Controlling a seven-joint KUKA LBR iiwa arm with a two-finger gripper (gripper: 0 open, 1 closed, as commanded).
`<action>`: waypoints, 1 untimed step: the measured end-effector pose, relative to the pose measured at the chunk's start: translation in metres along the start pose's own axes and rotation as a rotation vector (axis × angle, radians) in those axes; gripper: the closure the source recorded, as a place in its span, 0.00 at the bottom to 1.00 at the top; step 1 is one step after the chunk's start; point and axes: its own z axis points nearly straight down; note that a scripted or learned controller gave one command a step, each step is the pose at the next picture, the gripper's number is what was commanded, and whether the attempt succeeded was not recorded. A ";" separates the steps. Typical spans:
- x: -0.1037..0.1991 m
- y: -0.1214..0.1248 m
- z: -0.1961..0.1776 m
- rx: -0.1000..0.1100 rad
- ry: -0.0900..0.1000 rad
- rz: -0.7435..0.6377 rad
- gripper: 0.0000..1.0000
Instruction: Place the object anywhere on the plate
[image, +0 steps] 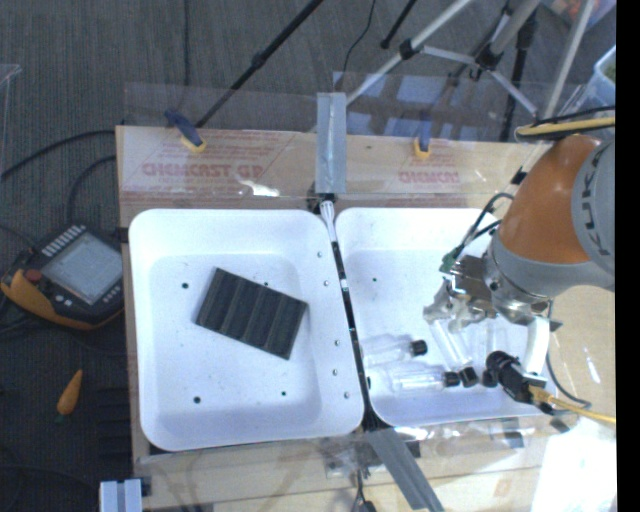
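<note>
The plate (250, 312) is a dark ribbed rectangle lying at a slant in the middle of the left bin (160, 250). In the right bin (400, 250), several clear tube-like objects with black caps lie near the front: one (392, 349) by the divider and another (418, 380) just in front of it. My gripper (456, 318) hangs low over the right bin, just right of and behind these tubes. Nothing can be made out in its grasp.
The arm's grey wrist and orange band (555, 210) fill the right side above the right bin. A raised divider (345, 300) separates the two bins. A teach pendant (70, 275) lies on the floor at left.
</note>
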 end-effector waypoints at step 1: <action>0.095 0.073 -0.087 -0.002 -0.005 0.133 1.00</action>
